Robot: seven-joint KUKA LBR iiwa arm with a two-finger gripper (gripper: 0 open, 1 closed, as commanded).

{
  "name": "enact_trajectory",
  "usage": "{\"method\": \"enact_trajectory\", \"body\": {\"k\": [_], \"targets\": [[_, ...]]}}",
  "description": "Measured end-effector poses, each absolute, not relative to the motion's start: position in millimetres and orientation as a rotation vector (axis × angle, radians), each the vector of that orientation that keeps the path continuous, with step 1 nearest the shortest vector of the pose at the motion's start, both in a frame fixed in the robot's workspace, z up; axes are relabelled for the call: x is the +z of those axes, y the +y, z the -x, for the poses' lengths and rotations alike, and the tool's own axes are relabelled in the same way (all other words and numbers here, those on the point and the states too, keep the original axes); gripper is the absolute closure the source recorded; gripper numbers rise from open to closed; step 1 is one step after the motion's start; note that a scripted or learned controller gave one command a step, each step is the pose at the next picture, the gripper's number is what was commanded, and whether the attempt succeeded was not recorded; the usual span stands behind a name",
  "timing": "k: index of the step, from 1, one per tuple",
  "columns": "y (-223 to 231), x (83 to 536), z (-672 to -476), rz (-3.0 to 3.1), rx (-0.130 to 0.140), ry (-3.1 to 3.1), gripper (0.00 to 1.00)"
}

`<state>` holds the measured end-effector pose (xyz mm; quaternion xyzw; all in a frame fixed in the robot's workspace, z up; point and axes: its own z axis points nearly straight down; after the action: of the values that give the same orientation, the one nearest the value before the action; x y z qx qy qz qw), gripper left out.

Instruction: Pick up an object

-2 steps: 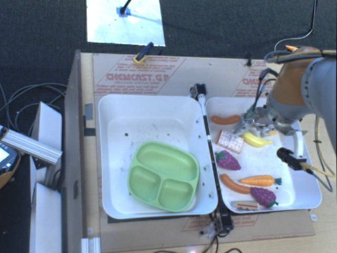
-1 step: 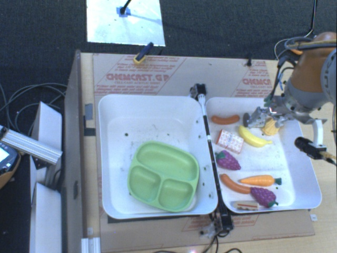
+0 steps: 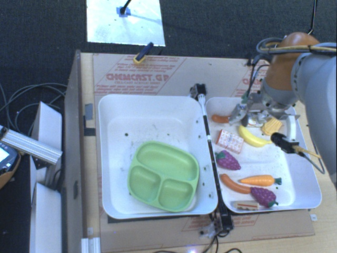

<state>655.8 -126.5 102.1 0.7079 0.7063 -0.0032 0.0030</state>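
Note:
My gripper [image 3: 246, 115] is low over the back of the right bin [image 3: 305, 194], hanging from the grey arm that comes in from the right. A yellow banana [image 3: 253, 137] lies just in front of it, and a yellow corn cob [image 3: 272, 125] sits to its right. To its left, a small orange-red sausage [image 3: 220, 118] lies against the bin's back edge. I see nothing held in the gripper.
The right bin also holds a pink-and-white block [image 3: 230, 140], purple grapes [image 3: 228, 160], a longer sausage [image 3: 234, 184], a carrot [image 3: 258, 181], a second grape bunch [image 3: 263, 195] and a flat brown piece [image 3: 246, 206]. A green divided plate [image 3: 164, 176] lies in the left bin [image 3: 121, 125].

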Motion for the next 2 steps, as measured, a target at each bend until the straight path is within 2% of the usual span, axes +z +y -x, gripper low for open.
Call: {"method": "enact_trajectory", "body": {"k": [1, 2], "targets": [[-130.0, 116.5, -657.0, -2.213, -0.015, 2.212, 1.00], [-117.5, 218.5, -601.4, -2.216, 0.004, 2.220, 1.00]]}}
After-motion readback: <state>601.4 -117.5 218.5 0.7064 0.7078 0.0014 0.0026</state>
